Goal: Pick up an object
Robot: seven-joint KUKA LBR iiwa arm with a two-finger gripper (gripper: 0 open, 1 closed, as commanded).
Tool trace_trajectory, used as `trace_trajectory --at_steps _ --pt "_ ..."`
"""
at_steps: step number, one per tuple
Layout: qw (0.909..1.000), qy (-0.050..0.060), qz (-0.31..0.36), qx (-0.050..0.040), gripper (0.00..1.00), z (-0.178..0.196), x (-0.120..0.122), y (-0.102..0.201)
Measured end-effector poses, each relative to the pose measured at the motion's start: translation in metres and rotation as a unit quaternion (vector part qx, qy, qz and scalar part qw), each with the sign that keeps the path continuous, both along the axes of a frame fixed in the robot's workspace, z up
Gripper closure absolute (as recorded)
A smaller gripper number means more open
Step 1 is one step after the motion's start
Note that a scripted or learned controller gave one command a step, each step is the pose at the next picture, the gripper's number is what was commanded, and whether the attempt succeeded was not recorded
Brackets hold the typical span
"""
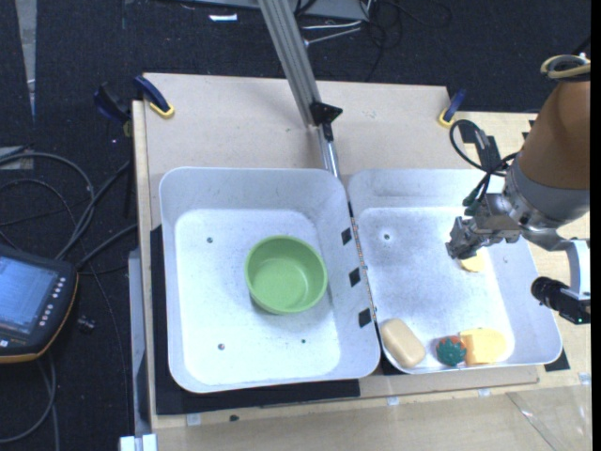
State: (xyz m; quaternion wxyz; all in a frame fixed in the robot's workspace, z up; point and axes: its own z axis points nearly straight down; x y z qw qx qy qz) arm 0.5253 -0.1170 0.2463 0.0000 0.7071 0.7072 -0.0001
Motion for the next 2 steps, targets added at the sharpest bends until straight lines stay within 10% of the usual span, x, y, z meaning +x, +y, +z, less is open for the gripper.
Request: trace_trajectory --at_steps 2 --pt "1.0000 0.002 0.000 0.0003 0.00 -0.059 -0.008 -0.003"
